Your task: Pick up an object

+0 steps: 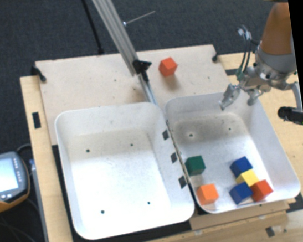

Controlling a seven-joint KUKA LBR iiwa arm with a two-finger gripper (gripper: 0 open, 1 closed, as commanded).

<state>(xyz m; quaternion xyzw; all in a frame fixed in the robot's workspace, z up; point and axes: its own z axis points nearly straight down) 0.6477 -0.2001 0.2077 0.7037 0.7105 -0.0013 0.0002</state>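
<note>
The two-finger gripper (241,94) is seen above the far right corner of the right-hand shallow white bin (268,135), carried on the grey arm with the orange band (277,30). Its two fingers are spread apart, and nothing is held between them.

The candidate objects are found well apart from the gripper, at the near end of the same bin: a green cube (194,165) by the inner wall, an orange cube (207,193) just in front of it, and a tight cluster of a blue cube (240,166), a yellow cube (249,177), a second blue cube (240,192) and a red-orange cube (262,189). A further orange cube (168,66) lies outside the bins on the pale wooden board (90,81). The left-hand white bin (119,167) is noted alongside.

The step in hand is judged to be the approach; no grasp has been made. A traverse toward the near end and a descent over one cube are called for. The green or orange cube, standing freer, is judged the easier target.
</note>
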